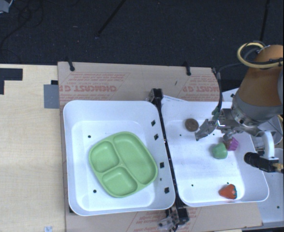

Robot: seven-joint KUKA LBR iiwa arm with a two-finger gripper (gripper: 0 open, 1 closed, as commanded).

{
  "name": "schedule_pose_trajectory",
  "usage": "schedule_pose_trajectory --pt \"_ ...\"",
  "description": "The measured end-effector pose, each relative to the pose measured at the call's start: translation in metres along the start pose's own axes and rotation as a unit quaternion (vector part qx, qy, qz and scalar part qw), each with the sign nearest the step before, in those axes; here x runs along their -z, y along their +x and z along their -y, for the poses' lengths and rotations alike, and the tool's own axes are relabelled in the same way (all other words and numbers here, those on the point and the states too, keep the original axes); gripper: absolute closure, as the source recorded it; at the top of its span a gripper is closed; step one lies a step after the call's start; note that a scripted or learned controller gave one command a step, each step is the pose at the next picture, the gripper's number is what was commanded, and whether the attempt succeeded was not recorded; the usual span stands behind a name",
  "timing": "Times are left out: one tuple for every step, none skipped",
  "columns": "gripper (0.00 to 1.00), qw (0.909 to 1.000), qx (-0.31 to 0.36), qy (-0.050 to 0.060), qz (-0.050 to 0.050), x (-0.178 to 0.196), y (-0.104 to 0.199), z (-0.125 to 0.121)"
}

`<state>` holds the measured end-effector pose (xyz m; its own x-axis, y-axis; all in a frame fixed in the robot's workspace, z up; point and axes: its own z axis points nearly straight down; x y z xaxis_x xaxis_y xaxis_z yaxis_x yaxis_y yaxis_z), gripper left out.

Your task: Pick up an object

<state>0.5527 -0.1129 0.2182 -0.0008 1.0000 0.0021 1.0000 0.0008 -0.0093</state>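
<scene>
My gripper (213, 136) hangs over the right bin (200, 197), near its far right part, at the end of the grey arm with the orange band. Its fingers stand apart and hold nothing. A green lump (219, 151) lies just below the gripper, and a small purple object (233, 144) lies beside it, partly hidden by one finger. A brown round piece (191, 124) rests to the gripper's left. A red strawberry-like object (228, 191) sits in the bin's near right corner.
The left bin (79, 124) holds a light green divided plate (123, 164). A black divider with clips (164, 149) runs between the two bins. Brown cardboard (132, 83) lies under both bins, and dark floor lies beyond.
</scene>
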Motion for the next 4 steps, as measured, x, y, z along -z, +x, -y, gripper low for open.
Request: schedule_pose_trajectory --pt "0.00 1.0000 -0.001 0.000 0.000 -0.064 -0.002 0.002" --pt "0.00 1.0000 0.000 0.000 0.000 -0.114 0.002 0.011" --pt "1.00 1.0000 -0.004 -0.002 0.000 -0.101 0.000 0.010" --pt "1.00 1.0000 0.000 -0.006 0.001 -0.051 0.004 0.001"
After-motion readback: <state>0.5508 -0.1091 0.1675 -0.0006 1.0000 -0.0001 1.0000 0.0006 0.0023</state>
